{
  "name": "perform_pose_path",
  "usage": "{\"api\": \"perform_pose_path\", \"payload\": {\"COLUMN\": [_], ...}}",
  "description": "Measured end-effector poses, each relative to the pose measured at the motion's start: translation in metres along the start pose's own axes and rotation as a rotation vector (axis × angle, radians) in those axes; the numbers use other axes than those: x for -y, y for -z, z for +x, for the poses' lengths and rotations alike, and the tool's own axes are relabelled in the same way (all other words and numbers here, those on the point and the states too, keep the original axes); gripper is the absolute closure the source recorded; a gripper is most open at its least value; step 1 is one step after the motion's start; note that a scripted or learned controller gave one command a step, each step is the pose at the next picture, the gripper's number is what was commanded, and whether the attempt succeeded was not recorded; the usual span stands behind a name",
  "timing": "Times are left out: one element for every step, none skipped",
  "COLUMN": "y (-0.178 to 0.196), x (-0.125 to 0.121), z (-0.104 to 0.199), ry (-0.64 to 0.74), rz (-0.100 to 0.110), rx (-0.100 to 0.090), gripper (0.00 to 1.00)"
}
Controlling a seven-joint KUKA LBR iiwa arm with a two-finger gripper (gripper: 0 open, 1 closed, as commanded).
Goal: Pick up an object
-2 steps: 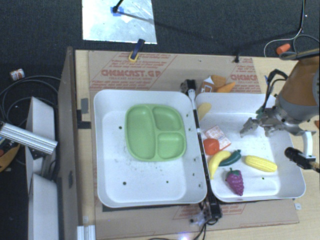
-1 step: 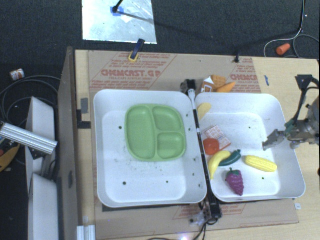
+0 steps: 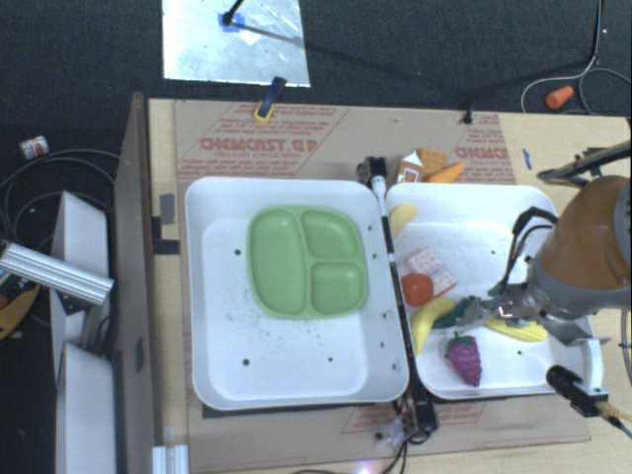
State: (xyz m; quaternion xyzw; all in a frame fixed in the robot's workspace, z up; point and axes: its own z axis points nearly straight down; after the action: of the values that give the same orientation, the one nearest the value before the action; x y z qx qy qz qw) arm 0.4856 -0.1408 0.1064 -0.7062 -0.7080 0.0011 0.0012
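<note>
Hand (image 3: 481,309) low in right bin (image 3: 494,220) (beside banana (image 3: 431,319), purple grapes (image 3: 464,358))

One fixed camera sits above the bench (image 3: 326,131), looking down at a slant, far enough to take in both white bins (image 3: 222,294) mid-frame and dark floor along the top. My arm (image 3: 592,245) enters at frame right.

Robotics laboratory setting, indicated by two white bins (image 3: 296,383) on a printed cardboard sheet (image 3: 326,138), with loose cables (image 3: 39,181) left of the bins, dark carpet (image 3: 79,38) beyond, and a taped foil square (image 3: 235,28).
</note>
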Motion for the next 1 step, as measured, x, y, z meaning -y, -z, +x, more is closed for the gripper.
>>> {"api": "perform_pose_path", "payload": {"y": [0.0830], "x": [-0.0899], "z": [-0.0698], "ry": [0.002], "rz": [-0.019], "rx": [0.009], "gripper": [0.00]}}
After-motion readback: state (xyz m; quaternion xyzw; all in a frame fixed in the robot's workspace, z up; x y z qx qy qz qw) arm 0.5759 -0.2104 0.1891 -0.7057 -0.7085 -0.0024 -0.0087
